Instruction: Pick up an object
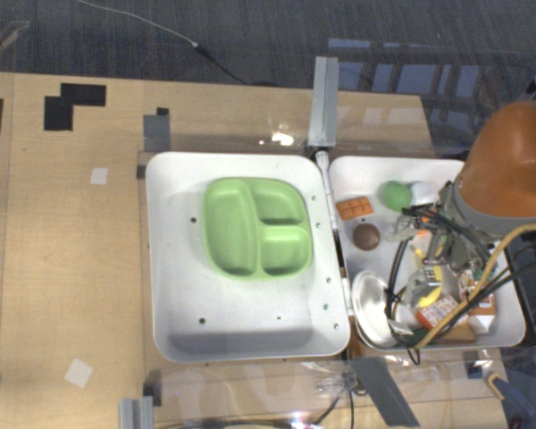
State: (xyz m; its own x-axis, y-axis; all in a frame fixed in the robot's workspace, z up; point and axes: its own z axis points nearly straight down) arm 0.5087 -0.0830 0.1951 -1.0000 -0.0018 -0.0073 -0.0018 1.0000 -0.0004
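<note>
Arm low over the cluttered right bin (516,329); no writing can be read anywhere.

The gripper (433,280) sits among black cables above small packets, one red and yellow (435,309); whether its jaws are apart or closed cannot be told, nor whether anything is held. Just left of it lie a round metal bowl (372,302), a brown ball (366,236), an orange waffle-textured block (355,207) and a green ball (395,195). The left bin (174,266) carries a smooth green three-compartment plate (255,227). The orange band (511,161) hides the right bin's far corner.
</note>
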